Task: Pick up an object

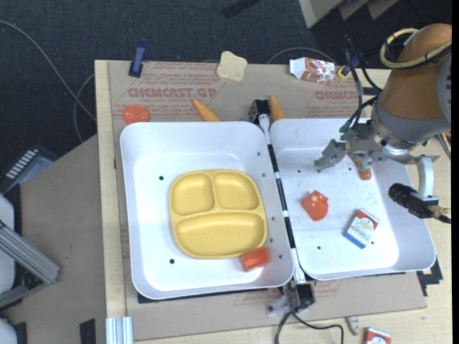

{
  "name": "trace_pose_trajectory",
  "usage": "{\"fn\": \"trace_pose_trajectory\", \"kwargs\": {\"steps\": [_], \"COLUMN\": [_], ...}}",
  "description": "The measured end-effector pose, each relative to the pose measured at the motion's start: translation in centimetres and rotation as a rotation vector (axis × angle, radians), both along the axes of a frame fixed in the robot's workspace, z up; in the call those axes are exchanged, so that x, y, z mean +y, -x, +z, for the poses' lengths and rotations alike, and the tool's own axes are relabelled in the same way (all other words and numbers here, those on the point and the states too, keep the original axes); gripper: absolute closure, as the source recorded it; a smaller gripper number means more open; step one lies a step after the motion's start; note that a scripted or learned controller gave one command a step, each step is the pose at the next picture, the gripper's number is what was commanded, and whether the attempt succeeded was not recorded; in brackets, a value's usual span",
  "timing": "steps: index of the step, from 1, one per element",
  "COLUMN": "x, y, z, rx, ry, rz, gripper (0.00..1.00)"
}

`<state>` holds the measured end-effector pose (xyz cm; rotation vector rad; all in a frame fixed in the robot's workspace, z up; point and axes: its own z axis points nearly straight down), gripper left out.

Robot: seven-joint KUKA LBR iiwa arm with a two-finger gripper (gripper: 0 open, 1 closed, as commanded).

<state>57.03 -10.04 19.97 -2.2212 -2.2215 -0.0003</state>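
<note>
White right bin [401,260] holds end effector [346,155] above red toy [315,205].

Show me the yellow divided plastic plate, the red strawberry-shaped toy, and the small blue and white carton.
yellow divided plastic plate [217,224], camera view, large lower compartment.
red strawberry-shaped toy [315,205], camera view, its middle.
small blue and white carton [361,228], camera view, top face.

A robotics lab: cardboard-topped bench [179,84], twin white bins [143,192], loose cables [43,56] across dark carpet [57,13].
</note>
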Motion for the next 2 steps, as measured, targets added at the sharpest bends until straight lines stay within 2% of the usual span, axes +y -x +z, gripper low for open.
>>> {"fn": "trace_pose_trajectory", "kwargs": {"steps": [1, 2], "x": [-0.37, -0.07], "y": [2.41, 3.4], "z": [-11.53, -11.53], "rx": [0.0, 0.002], "ry": [0.0, -0.001], "rz": [-0.001, -0.001], "gripper": [0.0, 0.0]}}
